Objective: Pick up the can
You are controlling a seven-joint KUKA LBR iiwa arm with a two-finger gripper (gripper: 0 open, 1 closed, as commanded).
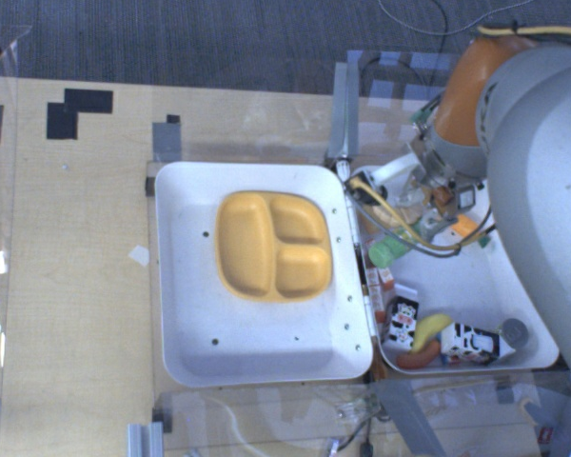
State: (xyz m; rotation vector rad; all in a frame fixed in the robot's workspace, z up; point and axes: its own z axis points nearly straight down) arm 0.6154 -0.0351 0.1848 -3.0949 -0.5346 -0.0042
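Gripper (421,201) hangs amid looped cables over the smooth white right bin (476,272).

The can (473,343) looks like the black and white thing with a patchy print, though it is small and hard to tell for sure. It lies on its side in the right bin (542,350), down in the near corner, close to the front wall. A round grey bit sits at its right end, and its left end is just beside a yellow banana (430,328) and a red thing (414,358).
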